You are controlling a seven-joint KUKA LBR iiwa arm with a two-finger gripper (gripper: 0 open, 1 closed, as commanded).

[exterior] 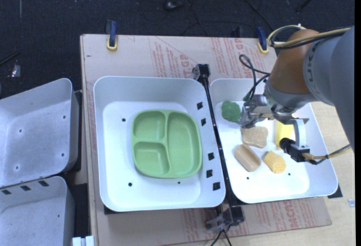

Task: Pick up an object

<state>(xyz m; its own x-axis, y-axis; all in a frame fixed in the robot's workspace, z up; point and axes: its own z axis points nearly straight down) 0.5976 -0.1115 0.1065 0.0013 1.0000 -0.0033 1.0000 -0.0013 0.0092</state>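
The arm reaches in from the right, its tool point(252, 117) low over the right white plastic bin point(321, 183); whether the tool is open or closed cannot be told. Just below it lies a tan bread-slice toy point(255, 137), with a green rounded toy point(230, 110) just beside it on the left. A tan bread-roll toy point(247, 158) and a yellow corn piece point(274, 162) lie nearer the front. The left white bin point(113, 183) holds a green divided plate point(167, 144).

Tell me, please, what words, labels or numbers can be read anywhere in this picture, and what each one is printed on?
Red lettering runs in repeating bands across the brown board under the bins: too blurred, slanted and cut off to read.
More of the same red print on the board's front edge: also unreadable.
Green divided tray, white bins and food items: no text visible.
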